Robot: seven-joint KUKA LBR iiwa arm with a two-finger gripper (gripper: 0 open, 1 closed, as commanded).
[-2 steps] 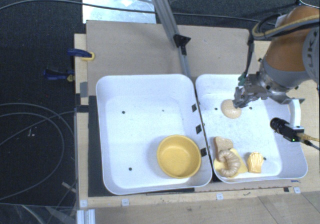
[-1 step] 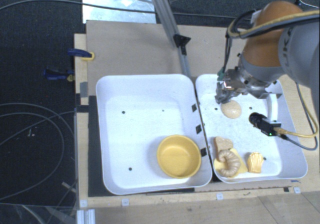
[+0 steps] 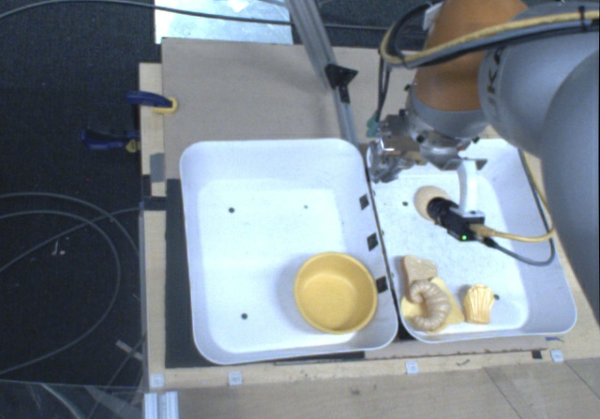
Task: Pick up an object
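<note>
Camera view | left bin (image 3: 262,220): 1 yellow bowl (image 3: 336,292) | right bin (image 3: 525,253): 4 tan pastries (image 3: 478,304) | gripper (image 3: 382,162): cannot tell

Both bins are white; the left bin (image 3: 216,183) carries a few small dark specks, as does the right bin (image 3: 536,262). The bowl (image 3: 336,291) in the left bin is warm yellow. In the right bin, the curled pastry (image 3: 431,305) is pale tan, the shell-shaped piece (image 3: 479,304) to its right golden yellow, and the chunk (image 3: 418,268) just beyond beige. The worktop (image 3: 234,89) is cardboard brown. The arm (image 3: 553,80) is grey, its band (image 3: 469,33) orange. The clamp (image 3: 150,101) at far left is blue and yellow.
</note>
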